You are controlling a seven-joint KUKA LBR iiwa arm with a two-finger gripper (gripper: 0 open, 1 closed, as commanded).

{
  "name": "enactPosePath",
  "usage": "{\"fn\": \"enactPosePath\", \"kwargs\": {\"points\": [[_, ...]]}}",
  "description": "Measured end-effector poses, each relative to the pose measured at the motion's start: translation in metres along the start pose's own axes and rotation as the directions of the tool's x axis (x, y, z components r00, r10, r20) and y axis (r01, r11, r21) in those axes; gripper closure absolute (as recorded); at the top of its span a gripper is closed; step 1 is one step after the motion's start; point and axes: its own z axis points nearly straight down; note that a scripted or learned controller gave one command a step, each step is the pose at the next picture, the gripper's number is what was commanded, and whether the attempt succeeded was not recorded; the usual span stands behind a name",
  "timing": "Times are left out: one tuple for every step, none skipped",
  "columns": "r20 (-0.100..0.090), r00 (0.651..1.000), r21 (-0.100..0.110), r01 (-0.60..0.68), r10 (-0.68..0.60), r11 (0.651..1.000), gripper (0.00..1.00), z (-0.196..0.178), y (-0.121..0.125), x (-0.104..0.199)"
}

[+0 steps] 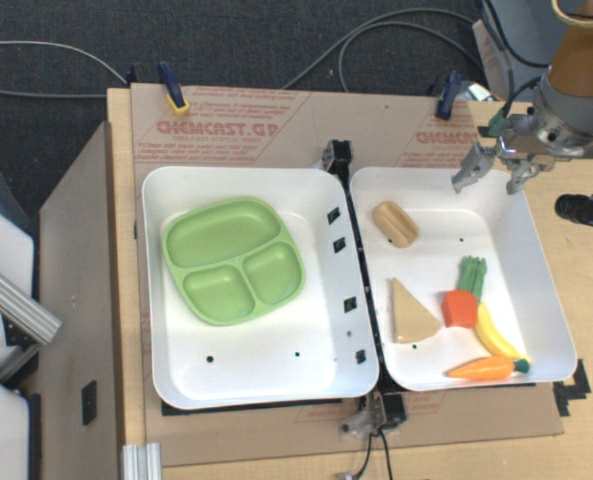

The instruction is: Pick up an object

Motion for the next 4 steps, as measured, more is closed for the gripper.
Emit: {"fn": "enactPosePath", "kwargs": {"points": [[0.002, 1.0, -0.013, 0.003, -0.003, 1.0, 0.0, -0.007, 0.002, 0.0], [0.001, 1.0, -0.008, 0.002, -0.002, 1.0, 0.0, 0.035, 0.003, -0.001], [0.0, 1.0, -0.005, 0.002, -0.002, 1.0, 0.0, 0.098, 0.003, 0.001], [0.0, 1.0, -0.006, 0.002, -0.002, 1.0, 0.0, 0.152, 0.003, 0.001]]}}
